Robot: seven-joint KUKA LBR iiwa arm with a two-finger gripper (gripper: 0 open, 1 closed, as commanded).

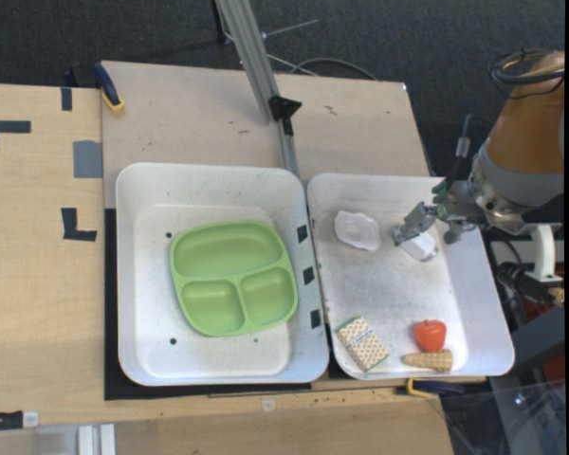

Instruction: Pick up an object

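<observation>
Nearest me, along the front wall of the right bin, lie a patterned packet, a red fruit and a small cone, all close together. Farther back sits a clear crumpled thing. Poised over a small clear cup is the gripper; whether it has any hold I cannot tell. It looks like the approach step (nothing visibly lifted yet). Next comes a straight descent and a firm closing. Bare floor surrounds the cup, with the right wall fairly near. A green divided plate occupies the left bin.
</observation>
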